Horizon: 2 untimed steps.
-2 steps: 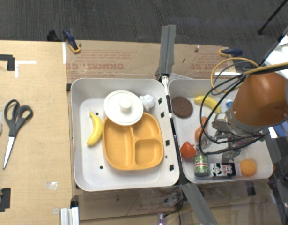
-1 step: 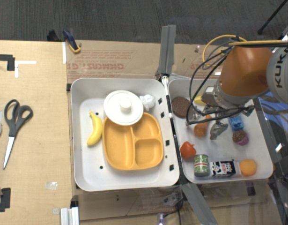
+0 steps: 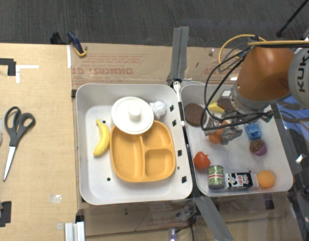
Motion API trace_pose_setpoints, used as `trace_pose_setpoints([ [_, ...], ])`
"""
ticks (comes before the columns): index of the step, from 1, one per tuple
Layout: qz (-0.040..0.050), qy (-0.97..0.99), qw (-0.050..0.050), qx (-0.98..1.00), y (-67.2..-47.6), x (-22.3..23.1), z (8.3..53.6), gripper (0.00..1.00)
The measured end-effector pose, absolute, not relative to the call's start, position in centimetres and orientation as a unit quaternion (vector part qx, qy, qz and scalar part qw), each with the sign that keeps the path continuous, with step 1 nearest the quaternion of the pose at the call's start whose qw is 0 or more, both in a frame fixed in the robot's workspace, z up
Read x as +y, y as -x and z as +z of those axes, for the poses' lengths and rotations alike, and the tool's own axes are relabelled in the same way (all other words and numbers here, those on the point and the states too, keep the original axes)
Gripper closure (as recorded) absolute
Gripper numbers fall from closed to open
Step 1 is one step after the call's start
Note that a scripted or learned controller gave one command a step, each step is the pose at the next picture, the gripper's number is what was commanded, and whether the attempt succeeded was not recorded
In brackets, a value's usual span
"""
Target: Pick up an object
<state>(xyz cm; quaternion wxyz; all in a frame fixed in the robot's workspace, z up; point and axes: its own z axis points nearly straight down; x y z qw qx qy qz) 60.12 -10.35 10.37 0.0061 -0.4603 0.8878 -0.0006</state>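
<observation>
pincer low in right bin | near brown disc

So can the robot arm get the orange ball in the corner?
Probably yes. The orange ball lies uncovered in the right bin, with only the small carton beside it, and the gripper hangs over that same bin.

A robotics lab bench is showing here: 2 white bins are sitting side by side on cardboard sheeting, an industrial arm is trailing loose cables, toy food is lying about as test pieces, and scissors are lying on plywood.
</observation>
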Motion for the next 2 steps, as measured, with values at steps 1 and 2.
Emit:
trace_pose_setpoints([
  [1, 0.0, 0.497, 0.003, 0.868, -64.4, -4.9, 22.2, 1.0],
  [2, 0.0, 0.541, 0.003, 0.841, -66.0, -8.4, 29.9, 1.0],
])
